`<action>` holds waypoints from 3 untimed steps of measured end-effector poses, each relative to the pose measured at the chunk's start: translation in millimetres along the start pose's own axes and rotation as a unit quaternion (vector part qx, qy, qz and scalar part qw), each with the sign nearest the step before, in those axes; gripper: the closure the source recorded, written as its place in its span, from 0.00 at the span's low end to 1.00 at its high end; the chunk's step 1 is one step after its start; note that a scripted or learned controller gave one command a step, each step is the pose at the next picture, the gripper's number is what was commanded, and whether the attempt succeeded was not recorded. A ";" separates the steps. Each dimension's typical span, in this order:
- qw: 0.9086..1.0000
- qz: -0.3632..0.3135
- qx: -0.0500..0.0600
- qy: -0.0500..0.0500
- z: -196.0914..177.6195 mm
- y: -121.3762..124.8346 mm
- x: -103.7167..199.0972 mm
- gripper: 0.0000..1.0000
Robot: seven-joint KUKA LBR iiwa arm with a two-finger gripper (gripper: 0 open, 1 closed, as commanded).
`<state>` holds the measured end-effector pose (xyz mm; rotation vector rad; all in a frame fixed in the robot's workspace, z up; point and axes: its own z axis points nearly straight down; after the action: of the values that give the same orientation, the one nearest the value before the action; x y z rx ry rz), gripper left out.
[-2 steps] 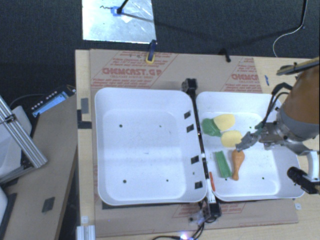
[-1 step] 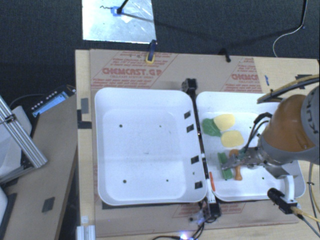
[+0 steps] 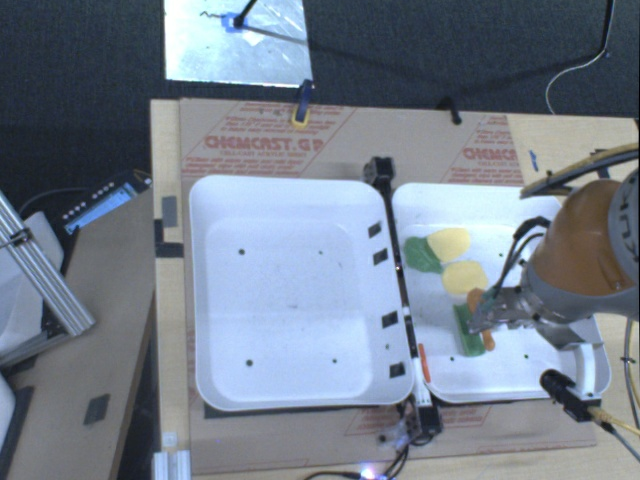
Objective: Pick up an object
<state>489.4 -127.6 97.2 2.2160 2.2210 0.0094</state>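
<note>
Brown desk (image 3: 260, 133) carries two white bins. We see the left bin (image 3: 290, 288) bare; the right bin (image 3: 500, 203) holds two yellow pieces (image 3: 455, 258), a green leaf (image 3: 420, 255) and a green stick (image 3: 468, 336). The gripper (image 3: 490, 313) sits over the green stick, beside an orange piece (image 3: 487, 341); finger state cannot be determined.

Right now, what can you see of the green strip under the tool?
The green strip is a narrow, flat-looking piece, plain green, possibly plastic. It lies on the floor of the right bin towards its near left part, running roughly front to back. An orange piece sits against its right side. The tool covers its upper end.
</note>
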 end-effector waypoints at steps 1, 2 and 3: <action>1.000 -0.004 -0.002 0.000 -92.3 23.9 56.2 1.00; 1.000 -0.002 0.004 0.000 -86.7 -2.4 97.1 1.00; 1.000 -0.002 -0.003 -0.002 -152.6 86.6 91.3 1.00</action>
<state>574.7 -36.3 250.6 2.2064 2.2204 0.0132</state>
